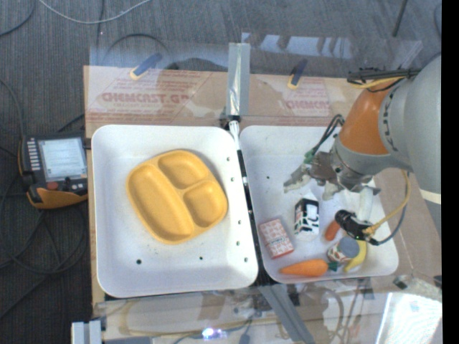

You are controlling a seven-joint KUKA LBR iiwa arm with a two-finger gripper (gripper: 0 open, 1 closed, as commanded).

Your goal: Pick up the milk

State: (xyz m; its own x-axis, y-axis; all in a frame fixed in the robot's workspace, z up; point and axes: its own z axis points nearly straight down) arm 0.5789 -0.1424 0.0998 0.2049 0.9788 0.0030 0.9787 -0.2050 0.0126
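the milk [307, 216], a small black and white carton, stands in the right bin [269, 149], near its front. the hand [310, 178] hangs just above and behind it, with nothing between its fingers, which are spread open. a pink box [276, 237] lies to the left of the milk. a carrot [304, 268] lies at the front wall. a yellow divided plate [178, 194] sits in the left bin [115, 264].
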